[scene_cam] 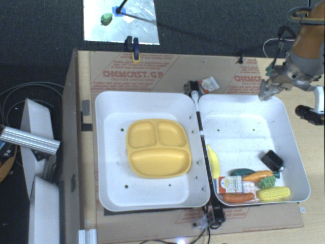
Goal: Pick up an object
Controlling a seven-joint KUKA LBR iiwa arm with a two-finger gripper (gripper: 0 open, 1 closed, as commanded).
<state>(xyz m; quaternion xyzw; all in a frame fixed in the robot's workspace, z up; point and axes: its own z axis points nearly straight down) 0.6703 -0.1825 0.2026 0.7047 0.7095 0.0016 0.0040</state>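
Down in the near corner of the right bin (284, 136), that's where all the pickable stuff is piled up.

Toy corn cob (274, 192) sits right at the front wall, with a carrot (258, 176) and something green just behind it, a small printed carton (234, 183) and a red sausage-looking thing (237, 198) to the left, and a banana (214, 162) lying along the divider. Easiest target imo is the black block (272, 160), since it sits a bit apart from the heap with bare floor around it. The gripper (267, 89) hovers over the far rim of the same bin, well away from everything, and can't tell how wide the claw is from this angle. I'd come straight down on the block, clear of the wall. Left bin (109, 136) just has a yellow divided plate (158, 148).
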